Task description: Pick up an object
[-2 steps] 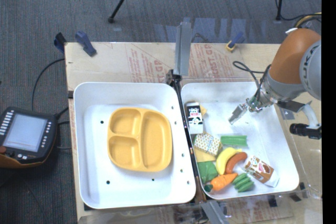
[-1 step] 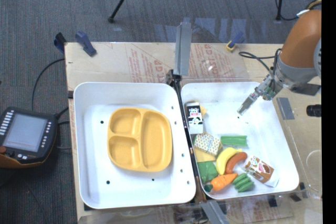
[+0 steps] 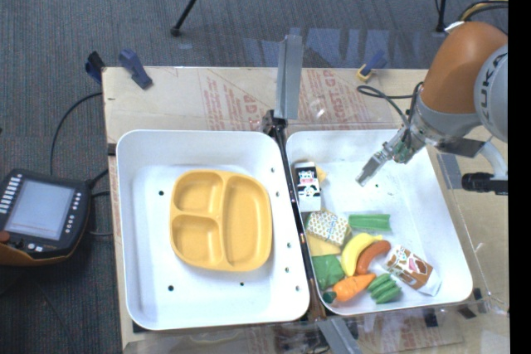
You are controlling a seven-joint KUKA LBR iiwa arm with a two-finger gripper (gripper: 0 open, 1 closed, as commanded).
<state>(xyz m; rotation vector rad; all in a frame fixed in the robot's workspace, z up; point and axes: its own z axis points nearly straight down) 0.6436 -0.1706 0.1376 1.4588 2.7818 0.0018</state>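
My gripper (image 3: 370, 169) hangs over the upper middle of the right bin (image 3: 440, 203), above bare white floor, with nothing between its fingers. Left of it a black-and-white milk carton (image 3: 308, 186) lies by the bin's left wall. Nearer the front sit a patterned yellow-green block (image 3: 326, 227), a green bar (image 3: 369, 221), a banana (image 3: 356, 251), a red sausage (image 3: 373, 255), a carrot (image 3: 353, 287), green vegetables (image 3: 382, 288) and a brown-and-white juice pouch (image 3: 410, 269).
The left bin (image 3: 141, 178) holds a yellow divided plate (image 3: 221, 220). A metal post (image 3: 289, 83) rises between the bins at the back. A tablet controller (image 3: 40, 214) sits off the bench at left. Blue clamps (image 3: 135, 67) grip the bench's back edge.
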